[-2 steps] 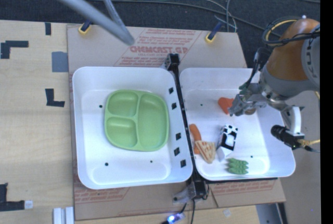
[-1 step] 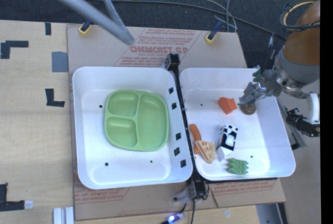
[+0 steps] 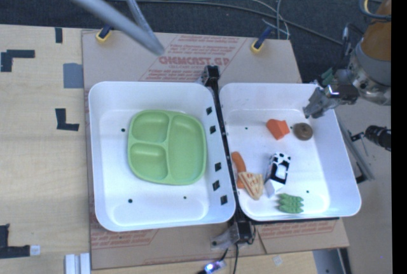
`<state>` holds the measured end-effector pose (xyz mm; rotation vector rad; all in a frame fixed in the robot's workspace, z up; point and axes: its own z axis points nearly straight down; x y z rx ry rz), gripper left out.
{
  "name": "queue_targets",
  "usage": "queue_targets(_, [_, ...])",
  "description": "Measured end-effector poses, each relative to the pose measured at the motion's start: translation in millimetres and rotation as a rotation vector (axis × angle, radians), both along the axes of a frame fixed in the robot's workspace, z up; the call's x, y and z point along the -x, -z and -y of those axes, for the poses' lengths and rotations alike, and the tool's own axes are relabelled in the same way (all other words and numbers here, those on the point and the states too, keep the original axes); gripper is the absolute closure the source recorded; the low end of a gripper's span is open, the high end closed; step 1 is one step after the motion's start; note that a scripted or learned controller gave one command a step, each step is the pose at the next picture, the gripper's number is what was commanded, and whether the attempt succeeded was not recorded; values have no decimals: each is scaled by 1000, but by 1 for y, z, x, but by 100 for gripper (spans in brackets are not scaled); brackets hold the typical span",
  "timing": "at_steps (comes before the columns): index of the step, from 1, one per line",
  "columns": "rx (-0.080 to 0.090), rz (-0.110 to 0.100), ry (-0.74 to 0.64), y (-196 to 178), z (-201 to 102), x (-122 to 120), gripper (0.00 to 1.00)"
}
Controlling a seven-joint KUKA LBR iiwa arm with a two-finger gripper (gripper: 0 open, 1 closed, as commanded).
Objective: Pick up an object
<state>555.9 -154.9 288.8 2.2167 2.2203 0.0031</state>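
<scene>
Two shallow white bins side by side on a cardboard sheet point(image 3: 191, 53) on the counter point(image 3: 38, 139).

Left bin point(image 3: 105, 98): one green divided plate point(image 3: 167, 146), three compartments, lying flat near the bin's middle.

Right bin point(image 3: 337, 158), contents:
- Orange block point(image 3: 278, 128), toward the far edge, middle.
- Brown round piece point(image 3: 303, 131), just beside the orange block, on the side toward the bin's right edge.
- Black-and-white object point(image 3: 278, 168), near the middle of the bin.
- Orange carrot-shaped piece point(image 3: 238, 161), close to the left wall.
- Tan wedge with ridges point(image 3: 253, 185), touching or just beside the carrot-shaped piece on its near side.
- Green ridged object point(image 3: 290, 204), near the near edge.

Arm entering from the right, hand point(image 3: 316, 107) above the far right corner of the right bin, near the rim. Nothing visible between the fingers. Open or clenched: cannot tell at this size and angle. Hand apart from the brown round piece, which lies nearest to it.
</scene>
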Motion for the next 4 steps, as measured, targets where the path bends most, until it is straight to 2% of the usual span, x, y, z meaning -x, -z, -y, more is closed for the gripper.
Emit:
queue_targets(2, [-3,-6,-5,15,-123,5,100])
queue_targets(3, [-3,-7,-5,31,-184,17,100])
queue_targets(4, [-2,-9,-4,49,-232,19,100])
